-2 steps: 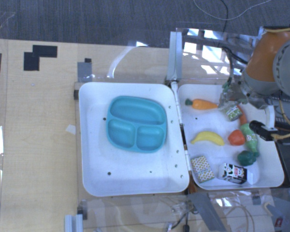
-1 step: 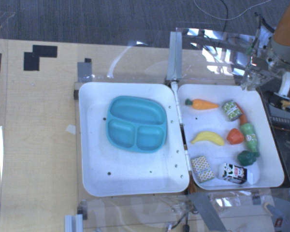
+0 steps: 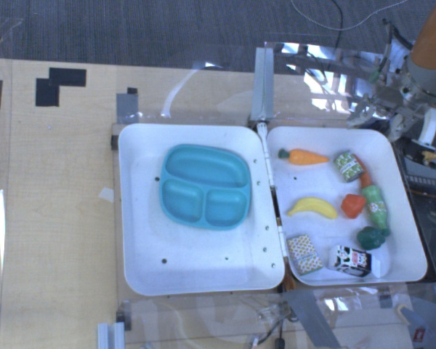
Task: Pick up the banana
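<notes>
banana point(image 3: 313, 207) lies in right bin point(image 3: 400, 166); arm point(image 3: 429, 46) above far corner

banana point(image 3: 313, 207) | yellow, curved, whole | lying flat, ends pointing down | right bin, middle-left

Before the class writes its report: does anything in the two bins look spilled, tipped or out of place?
Nothing stands out. The blue plate sits flat in the left bin; the banana, carrot and other toys lie loosely scattered in the right bin, none spilled over a rim.
</notes>
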